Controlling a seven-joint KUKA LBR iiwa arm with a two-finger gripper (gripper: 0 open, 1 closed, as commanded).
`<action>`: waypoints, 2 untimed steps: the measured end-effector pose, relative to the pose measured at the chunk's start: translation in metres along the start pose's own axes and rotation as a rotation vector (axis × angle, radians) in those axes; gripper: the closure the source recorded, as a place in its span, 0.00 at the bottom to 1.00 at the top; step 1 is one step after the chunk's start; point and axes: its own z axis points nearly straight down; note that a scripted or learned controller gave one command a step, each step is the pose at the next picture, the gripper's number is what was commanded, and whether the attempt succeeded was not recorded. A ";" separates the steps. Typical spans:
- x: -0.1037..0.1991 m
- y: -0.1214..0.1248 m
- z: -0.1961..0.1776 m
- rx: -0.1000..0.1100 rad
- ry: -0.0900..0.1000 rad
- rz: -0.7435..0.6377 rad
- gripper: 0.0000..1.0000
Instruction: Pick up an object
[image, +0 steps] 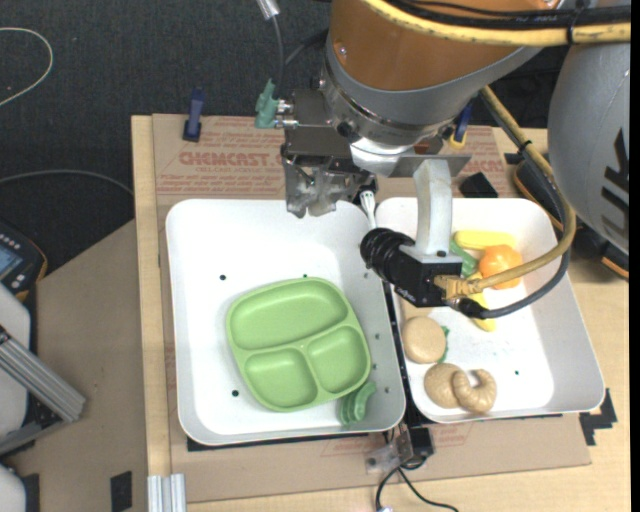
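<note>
- Camera view: the gripper (318, 195) hangs over the far edge of the left bin (195, 300), close to the wall shared with the right bin (560, 340). Nothing shows in its grasp, and I cannot tell from this angle whether it is spread or pressed together.
- The likeliest thing to pick, by my judgement, is the green plate (298, 342) with three sections. It lies flat in the left bin, toward the camera from the gripper and almost straight in front of it, well apart.
- The plate's long axis runs roughly across the bin, turned a little, so a grasp would have to take a rim rather than the whole width (a flat plate gives little else to hold).
- A small green piece (356, 404) lies just beyond the plate's near corner, farther from the gripper; what it is I cannot tell.
- Off to the gripper's side, in the right bin: a yellow fruit (482, 240) and an orange (500, 264) nearest it, then a round bun (424, 340) and a curled pastry (465, 388) farther toward the camera.
- Reaching the plate calls for a move toward the camera, then down.
</note>
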 end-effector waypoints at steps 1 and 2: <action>-0.003 -0.004 0.096 0.030 -0.015 0.007 1.00; -0.006 -0.009 0.276 0.037 -0.018 0.008 1.00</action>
